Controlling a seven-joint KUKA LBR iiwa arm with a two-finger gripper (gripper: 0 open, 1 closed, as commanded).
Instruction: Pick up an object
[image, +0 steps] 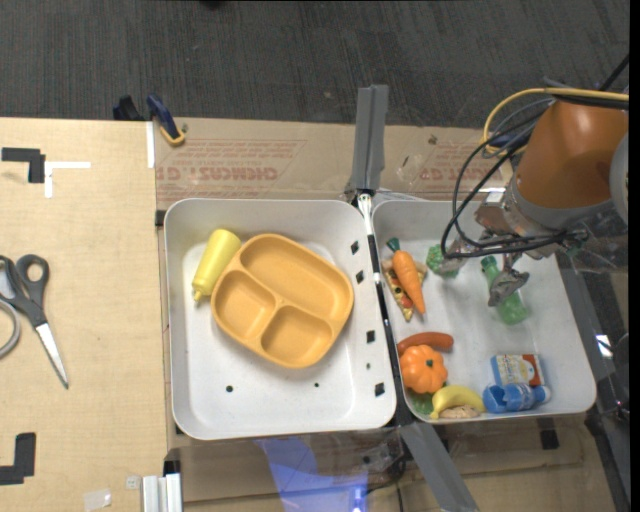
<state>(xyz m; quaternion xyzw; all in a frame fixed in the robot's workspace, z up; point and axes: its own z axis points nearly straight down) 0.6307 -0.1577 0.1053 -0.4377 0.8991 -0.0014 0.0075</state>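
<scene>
The small translucent green plastic piece (513, 309) lies on the floor of the right-hand shallow white bin (575, 340), toward its far right side, and it looks like the thing nearest my reach. My two-finger gripper (506, 284) hangs just above it, one grey finger pointing down almost onto its top edge. I cannot tell from this slanted view whether my jaws stand apart or together, nor whether anything sits between them, so I count nothing as held.

A second small green toy (440, 262) rests near the bin's far wall, to the left of my wrist. Further left, an orange plastic carrot (405, 278) lies along the divider, with a red sausage-shaped toy (426, 342) and a round orange pumpkin toy (424, 370) nearer the camera. A yellow banana toy (455, 400) and a blue-and-white packet (516, 383) sit by the near wall.

In the left-hand white bin (200, 400) rests a yellow-orange divided plastic tray (283, 300), with a pale yellow bottle-shaped toy (214, 262) touching its far left edge.

By my judgement the task is barely begun: I am over a candidate, but closing, gripping and lifting all remain.
</scene>
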